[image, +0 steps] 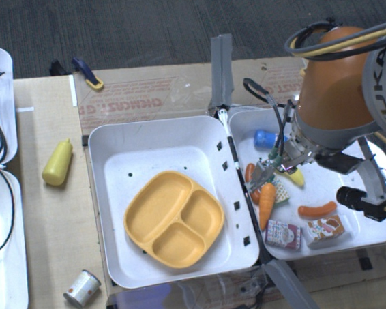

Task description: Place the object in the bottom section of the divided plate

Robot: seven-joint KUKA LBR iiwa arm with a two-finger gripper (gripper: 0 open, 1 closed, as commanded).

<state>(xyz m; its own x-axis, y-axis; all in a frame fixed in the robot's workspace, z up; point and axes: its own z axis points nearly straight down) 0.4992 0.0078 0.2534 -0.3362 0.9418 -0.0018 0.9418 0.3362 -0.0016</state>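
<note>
Gripper [280, 163]: low over the right bin [366, 235], down among the toy foods. Whether it is clenched or released I cannot tell, because the wrist and cables cover it.
Object: not seen in a grasp. It is probably one of the toys crowded just under the gripper, but which one I cannot tell.
Carrot [267, 204]: just below the gripper in the view, lying at a slant, the closest clear candidate.
Yellow piece [296, 178]: just beside the gripper, on the arm's side.
Blue piece [265, 138]: near, on the far side of the gripper.
Sausage [317, 209]: a little further, below and toward the arm.
Divided plate [174, 218]: well apart from the gripper, across the wall between the bins, inside the left bin [110, 152].
Bottom section [178, 245]: the compartment of the plate nearest to the view's lower edge, with nothing in it.
Advice for the grasp: take one toy only and lift straight up, so that the neighbours are not dragged along.
Advice for the carry: pass high over the wall between the bins.
Advice for the release: stop over the middle of the bottom section and go low before letting go, so that the toy does not roll over a ridge.
</note>
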